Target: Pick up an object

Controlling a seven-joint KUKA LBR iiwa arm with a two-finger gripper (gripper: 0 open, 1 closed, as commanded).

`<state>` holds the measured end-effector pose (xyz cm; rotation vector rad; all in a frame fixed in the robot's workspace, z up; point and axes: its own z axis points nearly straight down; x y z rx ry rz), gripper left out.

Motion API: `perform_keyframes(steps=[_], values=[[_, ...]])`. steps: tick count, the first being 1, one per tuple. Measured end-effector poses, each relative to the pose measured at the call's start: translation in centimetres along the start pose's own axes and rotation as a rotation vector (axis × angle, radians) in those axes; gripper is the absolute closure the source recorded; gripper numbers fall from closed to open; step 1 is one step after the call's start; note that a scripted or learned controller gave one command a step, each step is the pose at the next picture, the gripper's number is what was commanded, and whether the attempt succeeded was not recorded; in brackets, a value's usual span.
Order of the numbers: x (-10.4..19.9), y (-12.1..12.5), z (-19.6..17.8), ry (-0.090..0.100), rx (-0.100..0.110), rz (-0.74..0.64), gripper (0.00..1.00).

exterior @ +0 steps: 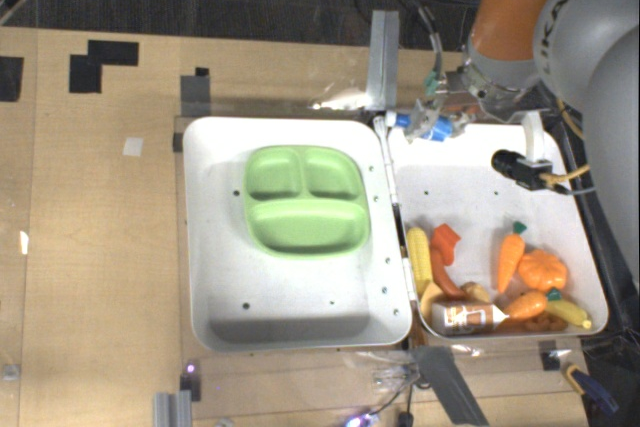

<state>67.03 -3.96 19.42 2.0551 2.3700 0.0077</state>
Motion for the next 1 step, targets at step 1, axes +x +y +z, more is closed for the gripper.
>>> perform_keyframes(steps=[1], values=[[1.42, -4.26, -1.25, 0.001, 0.003, -0.183, 1.00]])
